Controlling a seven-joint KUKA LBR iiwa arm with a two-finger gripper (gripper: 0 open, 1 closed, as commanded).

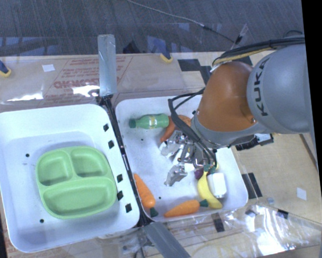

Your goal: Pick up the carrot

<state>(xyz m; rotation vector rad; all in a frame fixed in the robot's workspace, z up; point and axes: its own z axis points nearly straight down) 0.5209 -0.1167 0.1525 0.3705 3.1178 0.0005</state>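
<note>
Grey tape (164, 242), a matte strip, lay slantwise on the bench below the right bin's (236, 195) near edge. Both bins were shallow, white, smooth plastic with rounded corners, meeting at a black-clipped seam.

Left bin (12, 187): one pale green divided tray (75, 181), glossy, rounded-rectangular, three compartments, sitting roughly mid-floor.

Right bin: several toy foods. A green bottle (149, 121) with a yellow cap lay on its side near the far wall, cap toward the seam. An orange carrot (144, 193) lay close against the seam-side wall, tapered and smooth, long axis running from far to near with a dark green stub at the near end by the bin's near-left corner. A second carrot (182, 209) lay along the near wall, long axis nearly parallel to that wall, green stub toward the first carrot's, so the two stubs sat close together. A yellow banana (205, 192), curved, lay just right of that carrot, with a small white block (216, 184) against it. Another orange piece (169, 131) showed slantwise just right of the bottle, partly hidden by the arm.

Gripper (178, 161), bare metal with cables, hung over mid-bin, well apart from both near carrots; whether its fingers were spread or pressed together could not be told. Nothing visible was pinched. Arm (272, 94): grey shell, glossy orange band (226, 98).
</note>
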